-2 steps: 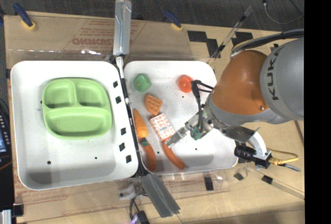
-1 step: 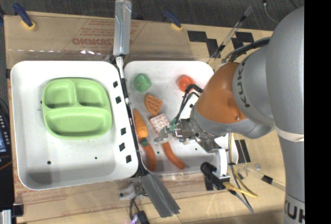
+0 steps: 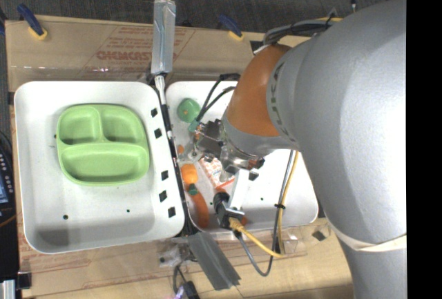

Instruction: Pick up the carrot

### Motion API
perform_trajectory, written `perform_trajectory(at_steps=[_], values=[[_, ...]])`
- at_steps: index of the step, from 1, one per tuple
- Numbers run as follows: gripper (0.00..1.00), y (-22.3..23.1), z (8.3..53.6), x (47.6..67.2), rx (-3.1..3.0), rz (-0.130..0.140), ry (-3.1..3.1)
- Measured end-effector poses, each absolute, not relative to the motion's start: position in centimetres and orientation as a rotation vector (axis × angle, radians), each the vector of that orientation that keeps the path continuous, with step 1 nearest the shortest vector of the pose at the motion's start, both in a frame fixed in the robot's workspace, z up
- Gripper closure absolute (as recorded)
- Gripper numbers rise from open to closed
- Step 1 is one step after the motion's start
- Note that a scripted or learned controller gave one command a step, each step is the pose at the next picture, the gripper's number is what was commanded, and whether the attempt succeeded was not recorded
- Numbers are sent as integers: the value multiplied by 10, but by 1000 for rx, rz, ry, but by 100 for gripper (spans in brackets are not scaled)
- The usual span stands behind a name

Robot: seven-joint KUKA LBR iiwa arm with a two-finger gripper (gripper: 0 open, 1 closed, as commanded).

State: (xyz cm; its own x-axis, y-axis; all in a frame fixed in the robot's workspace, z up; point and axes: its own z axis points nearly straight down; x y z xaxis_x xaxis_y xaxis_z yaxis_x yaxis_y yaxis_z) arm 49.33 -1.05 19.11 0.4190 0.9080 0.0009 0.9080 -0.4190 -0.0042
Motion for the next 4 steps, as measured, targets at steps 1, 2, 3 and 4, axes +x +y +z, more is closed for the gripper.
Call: perform_trajectory(at_steps=[1, 2, 3, 4], values=[[0, -10, 190, 496, -2304, 9, -2125], [0, -20, 190, 476, -2559, 9, -1810], [0, -86, 190, 476, -2478, 5, -1925], [0, -114, 312, 534, -2320, -1, -2119]])
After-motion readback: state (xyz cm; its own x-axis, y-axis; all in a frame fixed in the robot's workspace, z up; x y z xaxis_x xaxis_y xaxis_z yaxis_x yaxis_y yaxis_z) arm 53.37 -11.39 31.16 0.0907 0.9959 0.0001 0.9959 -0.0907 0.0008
